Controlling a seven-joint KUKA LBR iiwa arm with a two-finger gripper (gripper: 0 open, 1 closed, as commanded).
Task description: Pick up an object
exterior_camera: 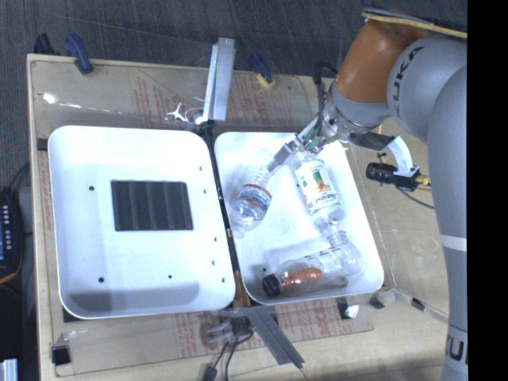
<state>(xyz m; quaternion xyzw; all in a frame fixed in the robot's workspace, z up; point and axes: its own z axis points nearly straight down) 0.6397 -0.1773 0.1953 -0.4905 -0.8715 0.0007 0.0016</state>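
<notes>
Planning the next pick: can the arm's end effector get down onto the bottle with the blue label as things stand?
Probably yes. The end effector hangs in the right bin just up-right of the blue-label bottle, which lies apart from the other bottles with nothing over it.

A dark ribbed rectangular panel (152, 205) lies in the left white bin (79, 149). Blue clamps (78, 54) grip the desk (119, 86) along its far edge.

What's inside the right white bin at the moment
The right bin holds three clear plastic bottles: one with a blue label, one with an orange and green label, and one with a dark cap lying along the near wall. The end effector hides the floor beneath it.
</notes>
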